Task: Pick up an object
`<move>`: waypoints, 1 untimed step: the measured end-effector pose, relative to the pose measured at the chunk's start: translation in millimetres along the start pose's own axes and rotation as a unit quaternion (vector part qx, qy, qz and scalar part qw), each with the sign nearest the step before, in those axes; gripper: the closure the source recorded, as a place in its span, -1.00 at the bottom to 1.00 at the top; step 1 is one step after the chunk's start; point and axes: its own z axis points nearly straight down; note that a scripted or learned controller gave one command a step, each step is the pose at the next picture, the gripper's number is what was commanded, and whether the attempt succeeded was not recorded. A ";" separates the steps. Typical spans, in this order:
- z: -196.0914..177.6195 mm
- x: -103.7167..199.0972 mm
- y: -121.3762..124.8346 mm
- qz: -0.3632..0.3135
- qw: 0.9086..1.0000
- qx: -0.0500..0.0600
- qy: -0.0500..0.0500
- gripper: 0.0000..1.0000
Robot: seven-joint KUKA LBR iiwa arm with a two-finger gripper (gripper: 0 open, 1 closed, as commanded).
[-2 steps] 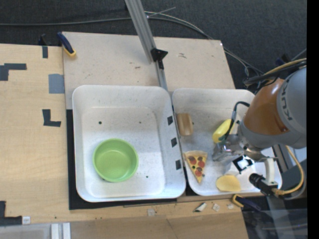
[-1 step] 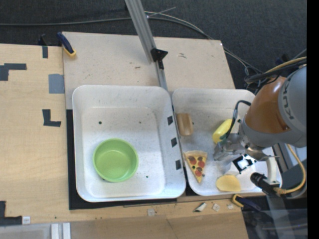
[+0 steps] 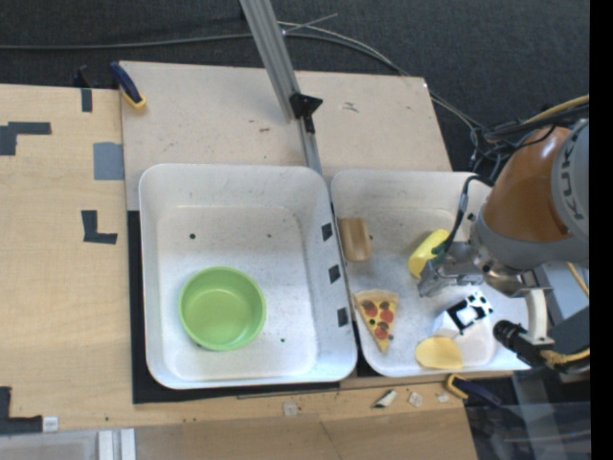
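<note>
Camera view showed the gripper (image 3: 433,278) low inside the right bin (image 3: 383,188), just beside a yellow block (image 3: 425,253); whether it was open or closed could not be told. From that block, a brown block (image 3: 354,239) lay leftward, a pizza slice toy (image 3: 377,318) below-left. The yellow block looked light, stiff, slightly slick, likely best pinched across its narrow sides

a robotics lab; taped bench (image 3: 57,209), two white bins (image 3: 158,257), loose cables (image 3: 402,65)
</note>
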 end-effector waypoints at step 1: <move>-42.5 2.2 0.0 0.000 1.000 0.000 0.000 1.00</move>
